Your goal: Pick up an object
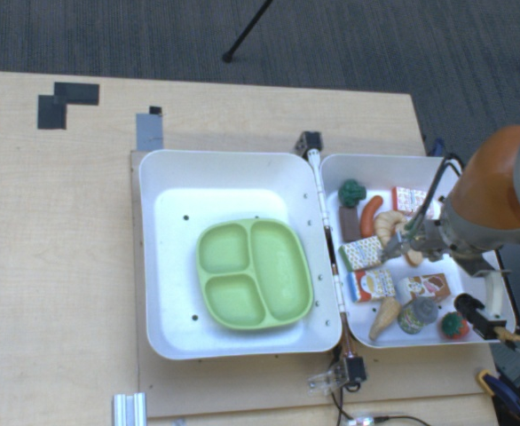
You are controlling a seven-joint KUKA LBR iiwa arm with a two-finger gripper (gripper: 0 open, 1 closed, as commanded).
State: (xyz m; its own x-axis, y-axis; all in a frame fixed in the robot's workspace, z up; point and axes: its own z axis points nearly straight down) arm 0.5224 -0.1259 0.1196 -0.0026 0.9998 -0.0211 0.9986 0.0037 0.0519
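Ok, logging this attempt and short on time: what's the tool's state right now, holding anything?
Tool: over the right bin, low among the toy food by the croissant-like piece; open or closed cannot be told, and no grasp is visible.

text: none legible | small printed packets point(373, 283) in right bin point(366, 171): print too small to read

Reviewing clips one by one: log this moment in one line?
arm: over right bin | gripper: low among toys, grasp unclear | green tray: left bin
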